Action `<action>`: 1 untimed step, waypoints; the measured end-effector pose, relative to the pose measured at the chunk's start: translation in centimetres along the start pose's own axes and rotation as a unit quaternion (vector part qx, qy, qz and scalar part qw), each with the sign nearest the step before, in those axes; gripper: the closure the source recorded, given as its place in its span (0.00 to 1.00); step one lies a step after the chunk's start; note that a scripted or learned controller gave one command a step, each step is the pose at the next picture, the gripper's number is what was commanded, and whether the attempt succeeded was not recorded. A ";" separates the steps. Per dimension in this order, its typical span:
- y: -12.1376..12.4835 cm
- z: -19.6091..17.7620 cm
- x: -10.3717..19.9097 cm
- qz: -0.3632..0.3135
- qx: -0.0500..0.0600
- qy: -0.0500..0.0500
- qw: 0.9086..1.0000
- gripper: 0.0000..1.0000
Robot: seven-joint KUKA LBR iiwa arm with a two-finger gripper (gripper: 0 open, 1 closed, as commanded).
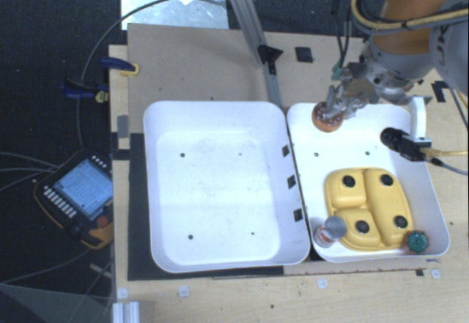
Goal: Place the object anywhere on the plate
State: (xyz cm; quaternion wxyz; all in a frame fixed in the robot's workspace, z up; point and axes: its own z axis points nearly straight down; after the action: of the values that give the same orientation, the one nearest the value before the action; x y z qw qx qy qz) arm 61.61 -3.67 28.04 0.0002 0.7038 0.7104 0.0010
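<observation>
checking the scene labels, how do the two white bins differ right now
The left bin shows a bare white floor with a few dark dots; the right bin holds a yellow sectioned plate, a small teal object and a grey-topped one. The gripper hovers over the right bin's far corner by a brown round object, not over the left bin. Both are shallow and white.

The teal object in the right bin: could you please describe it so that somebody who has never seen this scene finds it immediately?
Find the right white bin, which holds the yellow compartment plate. The small teal object sits in the bin's near right corner, against the plate's edge. Unlike the grey-topped piece at the plate's other near corner, it is dark teal and round.
</observation>
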 end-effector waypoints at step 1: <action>-1.2 1.7 4.2 0.001 0.001 0.000 1.000 1.00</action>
State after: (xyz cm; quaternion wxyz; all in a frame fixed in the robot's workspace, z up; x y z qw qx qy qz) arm 60.42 0.50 26.34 -0.0003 0.7043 0.7099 0.0002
